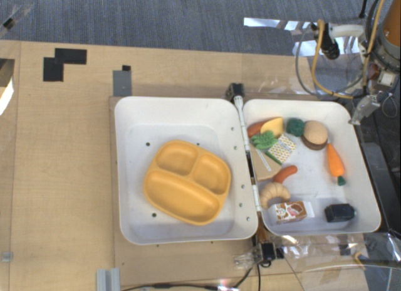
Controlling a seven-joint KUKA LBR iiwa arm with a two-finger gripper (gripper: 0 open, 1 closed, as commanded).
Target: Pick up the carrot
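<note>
Carrot [336, 163]: a short orange toy piece, tapered, with a small dark green tip at its lower end. You find it in the right bin [360, 177], near that bin's right wall, lying flat with its long axis running up and down the view at a slight slant. It sits just right of and below the burger [315, 134] and above the black block [339, 212], touching neither.

Pincer [366, 108]: it hangs at the upper right corner of the right bin, over the rim, up and to the right of the carrot and clearly apart from it. Nothing is seen in its grasp, and you cannot tell whether it is apart or together.

Counts: two white bins; one carrot. The left bin [135, 177] holds one yellow plate [187, 182] with three compartments. The right bin also holds one burger, one broccoli [294, 125], one cheese wedge [272, 125], one green leafy piece [265, 139], one sausage [285, 174], one croissant [276, 190], one small printed carton [291, 211] and one black block. These pieces crowd the left half of the bin, several touching.
</note>
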